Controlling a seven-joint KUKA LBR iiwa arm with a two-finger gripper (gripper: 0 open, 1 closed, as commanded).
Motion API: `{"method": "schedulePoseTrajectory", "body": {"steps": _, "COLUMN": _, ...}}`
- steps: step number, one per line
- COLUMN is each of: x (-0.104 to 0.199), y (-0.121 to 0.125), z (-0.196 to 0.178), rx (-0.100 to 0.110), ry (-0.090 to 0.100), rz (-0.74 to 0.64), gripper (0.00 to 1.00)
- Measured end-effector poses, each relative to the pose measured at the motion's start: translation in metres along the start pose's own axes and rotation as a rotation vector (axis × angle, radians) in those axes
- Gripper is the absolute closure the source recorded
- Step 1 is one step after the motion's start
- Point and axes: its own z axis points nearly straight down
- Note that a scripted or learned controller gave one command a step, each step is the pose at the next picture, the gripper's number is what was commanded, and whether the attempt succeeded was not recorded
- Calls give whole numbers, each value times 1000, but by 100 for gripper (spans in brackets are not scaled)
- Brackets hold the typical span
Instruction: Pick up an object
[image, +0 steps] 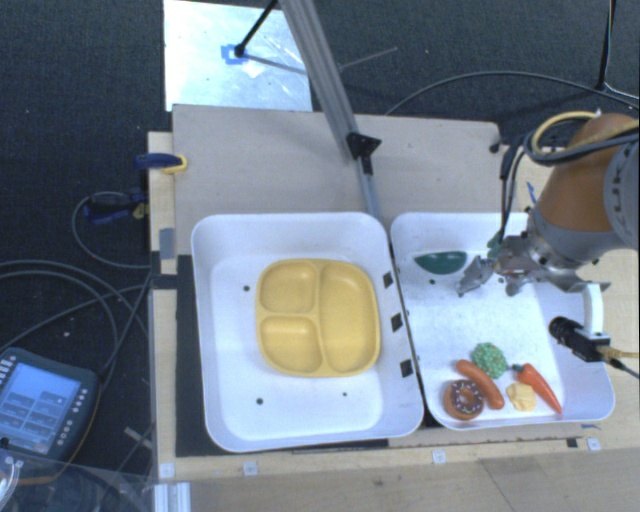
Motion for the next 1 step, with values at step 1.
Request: {"method": "schedulePoseTrajectory", "body": {"steps": 1, "x": 2, "y": 10, "z": 50, "rx": -1, "ry": -1, "rz": -2, "gripper": 0}}
